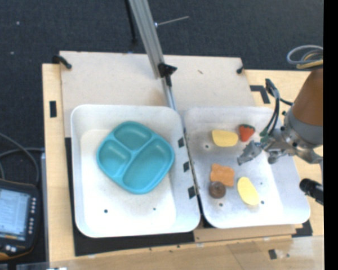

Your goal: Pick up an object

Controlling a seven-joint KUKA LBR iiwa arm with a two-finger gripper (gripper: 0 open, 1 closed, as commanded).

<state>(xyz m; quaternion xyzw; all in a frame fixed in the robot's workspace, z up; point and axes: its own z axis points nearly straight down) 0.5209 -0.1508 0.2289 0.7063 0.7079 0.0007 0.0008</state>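
Five small objects are observed in the right bin point(287, 207). A yellow rounded piece point(224, 138) lies in the upper middle of that bin, and a red, strawberry-like item point(246, 132) with a green top is seen just beside it, to its right. Lower down, an orange block point(222, 174) is noted, with a dark brown round item point(217, 190) touching or nearly touching its lower edge. A second yellow piece point(248, 190), oval in form, lies to the right of the brown item, near the bin's centre.

The end effector point(253, 152) is positioned over the right bin, between the red item above and the oval yellow piece below, and apart from both. Nothing is seen between its fingers. Whether it is released or clenched cannot be told from this view. The arm point(308, 108), grey with an orange band, enters from the right.

The left bin point(87, 212) carries a teal divided plate point(136, 156) with three compartments, lying flat near the bin's centre. Nothing is seen resting on the plate.

Both bins sit side by side on the light wooden tabletop point(118, 75). A metal rail point(146, 30) runs at a slant from the upper edge down to the gap between the bins. A handheld control unit point(8, 212) with a screen is recorded at the lower left, off the tabletop.
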